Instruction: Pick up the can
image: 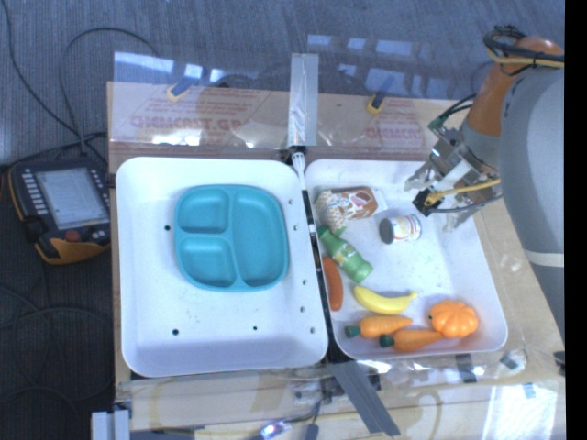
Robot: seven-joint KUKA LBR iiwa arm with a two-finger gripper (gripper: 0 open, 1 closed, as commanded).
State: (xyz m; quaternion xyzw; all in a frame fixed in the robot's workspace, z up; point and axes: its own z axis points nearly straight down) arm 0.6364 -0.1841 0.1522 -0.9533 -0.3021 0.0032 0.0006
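The can (401, 228) lies on its side in the right bin (477, 273), up in the bin's upper middle, a little right of the frame's centre. Its long axis runs roughly left to right across the picture, the grey round end facing left and slightly toward us, the labelled body trailing off right. Tipped over like that, it looks free to roll.

The gripper (438, 193) hangs just up and right of the can, close but apart from it, with nothing between its fingers; whether they are spread or pressed together I cannot tell from here. I'd guess it sits there to come down across the can's round body.

The carton (347, 206) lies just left of the can, the green bottle (347, 256) below that, so the left side is crowded.
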